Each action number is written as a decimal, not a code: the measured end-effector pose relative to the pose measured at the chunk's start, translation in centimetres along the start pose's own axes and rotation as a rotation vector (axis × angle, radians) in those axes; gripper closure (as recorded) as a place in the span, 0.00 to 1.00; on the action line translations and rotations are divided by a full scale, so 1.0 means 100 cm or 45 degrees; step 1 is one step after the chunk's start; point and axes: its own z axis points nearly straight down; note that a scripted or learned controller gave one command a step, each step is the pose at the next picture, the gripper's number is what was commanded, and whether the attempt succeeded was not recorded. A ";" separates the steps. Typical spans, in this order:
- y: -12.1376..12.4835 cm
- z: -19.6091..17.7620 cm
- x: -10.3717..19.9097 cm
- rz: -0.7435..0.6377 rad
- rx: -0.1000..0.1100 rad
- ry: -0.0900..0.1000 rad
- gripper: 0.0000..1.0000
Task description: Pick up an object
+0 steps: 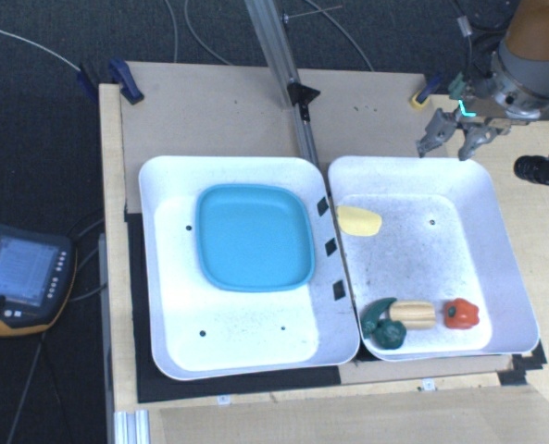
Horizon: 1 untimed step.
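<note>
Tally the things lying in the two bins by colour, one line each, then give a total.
Blue: 1, the plate in the left bin
Yellow: 1, a toy in the right bin
Green: 1, a toy
Tan: 1, a toy
Red: 1, a toy
Total: 5

place: robot lab | cues: teach pendant, floor cables, clamped bench

1. My way into the right bin is open across its middle.
2. The yellow piece blocks its upper left.
3. Green piece, tan piece and red piece crowd its lower edge.
</note>
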 end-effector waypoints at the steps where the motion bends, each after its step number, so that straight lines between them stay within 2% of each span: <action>1: 0.000 0.000 0.000 0.000 0.000 0.000 0.00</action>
